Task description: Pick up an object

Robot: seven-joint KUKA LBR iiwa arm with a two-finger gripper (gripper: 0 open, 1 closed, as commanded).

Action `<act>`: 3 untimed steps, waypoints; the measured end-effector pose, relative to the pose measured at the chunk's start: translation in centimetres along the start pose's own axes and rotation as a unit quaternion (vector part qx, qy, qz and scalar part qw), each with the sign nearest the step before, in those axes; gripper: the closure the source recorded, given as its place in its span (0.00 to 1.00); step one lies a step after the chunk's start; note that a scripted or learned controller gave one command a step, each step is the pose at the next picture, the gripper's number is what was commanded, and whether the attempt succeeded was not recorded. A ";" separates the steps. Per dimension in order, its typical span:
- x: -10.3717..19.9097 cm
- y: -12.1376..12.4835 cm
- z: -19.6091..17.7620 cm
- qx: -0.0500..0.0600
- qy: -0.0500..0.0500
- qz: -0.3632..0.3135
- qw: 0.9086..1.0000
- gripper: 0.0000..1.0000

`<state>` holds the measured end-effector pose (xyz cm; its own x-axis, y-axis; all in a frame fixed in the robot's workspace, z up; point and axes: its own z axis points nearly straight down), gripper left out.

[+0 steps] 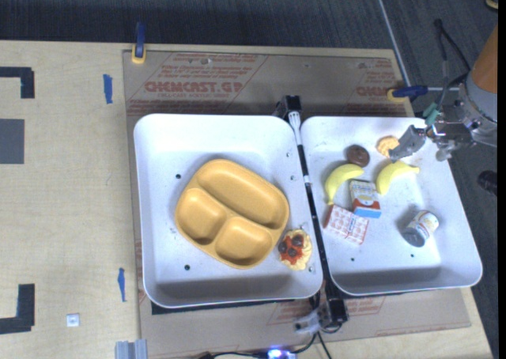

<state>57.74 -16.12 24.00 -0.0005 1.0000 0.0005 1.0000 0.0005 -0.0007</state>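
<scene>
Yellow plastic forms the three-compartment tray (232,211) lying in the left bin (158,144), with a small pastry with red topping (295,248) just beside its lower right corner. On the counter (55,215), the right bin (458,270) holds the candidates for picking: a patterned packet (347,224), a small carton (364,198), two bananas (342,179) (393,175), a brown round item (357,155), an orange piece (387,145) and a tin (418,228) lying on its side, well apart from the rest. The gripper (417,141) hangs over the bin's upper right area, just above the right banana, probably the chosen object. Whether anything sits between its fingers, or how they stand, cannot be told.
</scene>
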 end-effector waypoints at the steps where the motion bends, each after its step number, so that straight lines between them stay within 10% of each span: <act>1: -1.0 -1.0 14.2 -0.005 -0.002 0.001 1.000 0.00; 3: 5.7 -9.3 15.1 -0.007 -0.002 0.001 1.000 0.00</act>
<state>48.38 -10.37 8.89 0.0007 1.0000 -0.0026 0.9999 -0.0007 0.0135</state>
